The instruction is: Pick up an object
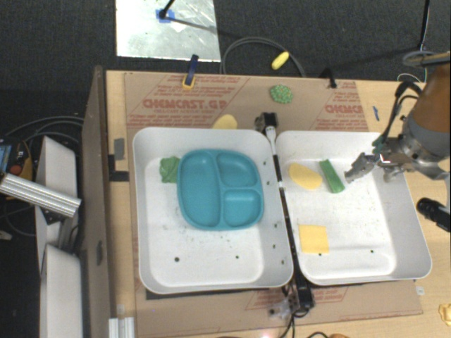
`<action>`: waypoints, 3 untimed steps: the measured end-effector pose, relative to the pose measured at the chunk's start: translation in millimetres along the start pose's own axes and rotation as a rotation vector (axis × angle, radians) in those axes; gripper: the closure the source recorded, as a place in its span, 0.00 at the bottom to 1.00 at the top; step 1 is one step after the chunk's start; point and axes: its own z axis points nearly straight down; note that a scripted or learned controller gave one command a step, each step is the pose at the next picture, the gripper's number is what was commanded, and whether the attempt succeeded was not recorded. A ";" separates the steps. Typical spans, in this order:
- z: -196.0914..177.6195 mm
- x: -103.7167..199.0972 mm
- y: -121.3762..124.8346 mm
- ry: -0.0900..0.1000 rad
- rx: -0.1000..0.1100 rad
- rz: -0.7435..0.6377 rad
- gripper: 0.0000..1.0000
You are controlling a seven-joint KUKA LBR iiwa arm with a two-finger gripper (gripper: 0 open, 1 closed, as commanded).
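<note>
A green stick-shaped object is lying tilted in the upper middle of the right bin, just beside a yellow oval piece that is sitting to its left, the two nearly touching. Lower in the same bin, toward the bottom centre of the frame, a yellow square block is resting flat, well apart from both. The gripper is hovering just right of the green stick, its dark fingers pointing left and downward over the bin floor; they are showing nothing between them, and whether they are spread or pressed together cannot be told at this size. Behind it, the grey arm is reaching in from the right edge of the frame. In the left bin, a teal divided plate is occupying the centre, with a small green leafy item touching its upper left rim. Beyond the bins, on the cardboard sheet in the upper middle of the frame, a pale yellow round piece is lying just above the left bin's rim, a green knobbly ball is sitting farther up, and a yellow capsule shape is resting near the cables.
</note>
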 end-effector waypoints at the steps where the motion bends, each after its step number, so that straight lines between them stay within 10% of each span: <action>1: 56.8 2.8 50.2 -0.001 -0.002 -0.004 0.00; 2: 142.0 35.4 66.3 0.002 0.003 -0.005 0.00; 3: 137.6 32.9 66.8 0.000 0.000 -0.001 0.00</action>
